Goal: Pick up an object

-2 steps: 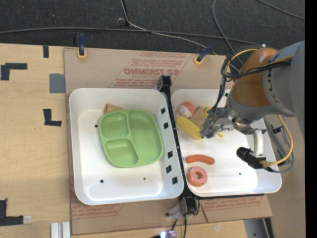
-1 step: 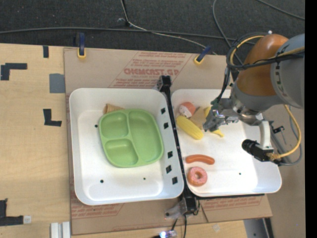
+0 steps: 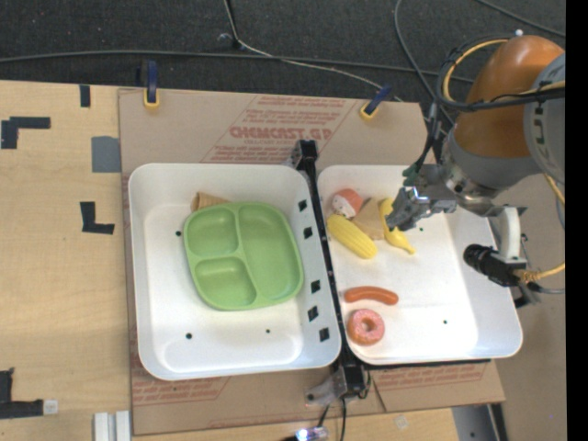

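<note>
In the right bin (image 3: 478, 329) lie a yellow corn cob (image 3: 352, 236), a small red-and-white piece (image 3: 346, 200), a tan wedge (image 3: 371, 219), a yellow banana (image 3: 397, 236), a red hot dog (image 3: 370, 295) and a pink donut (image 3: 367, 326). My gripper (image 3: 405, 211) hangs low over the banana's upper end, near the bin's back half. Its dark fingers blend with the banana, so their spacing cannot be read. Nothing is visibly lifted.
The left bin (image 3: 156, 338) holds a green divided plate (image 3: 243, 254) with a tan piece (image 3: 209, 200) peeking from under its far edge. A black divider (image 3: 315, 246) separates the bins. Cables trail at the right near a black fitting (image 3: 491, 265).
</note>
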`<action>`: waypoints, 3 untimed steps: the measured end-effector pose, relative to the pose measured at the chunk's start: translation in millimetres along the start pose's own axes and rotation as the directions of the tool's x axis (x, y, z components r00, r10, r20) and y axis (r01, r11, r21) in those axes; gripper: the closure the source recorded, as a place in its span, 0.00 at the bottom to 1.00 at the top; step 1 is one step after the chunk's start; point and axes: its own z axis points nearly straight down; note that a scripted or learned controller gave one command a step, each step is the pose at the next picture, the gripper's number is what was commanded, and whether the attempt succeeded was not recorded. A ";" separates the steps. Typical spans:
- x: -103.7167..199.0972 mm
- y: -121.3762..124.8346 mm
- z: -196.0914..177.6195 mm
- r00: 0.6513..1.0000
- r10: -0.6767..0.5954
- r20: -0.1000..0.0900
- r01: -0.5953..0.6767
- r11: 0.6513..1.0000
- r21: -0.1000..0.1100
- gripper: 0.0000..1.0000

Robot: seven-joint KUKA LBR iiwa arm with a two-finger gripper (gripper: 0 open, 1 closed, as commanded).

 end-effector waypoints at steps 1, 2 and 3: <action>0.0 1.1 -45.8 1.000 0.001 0.000 -0.001 1.000 0.000 1.00; 51.1 3.8 -38.6 1.000 -0.003 -0.001 0.004 1.000 0.004 1.00; 105.6 -5.6 -33.1 1.000 -0.004 -0.001 0.004 1.000 0.006 1.00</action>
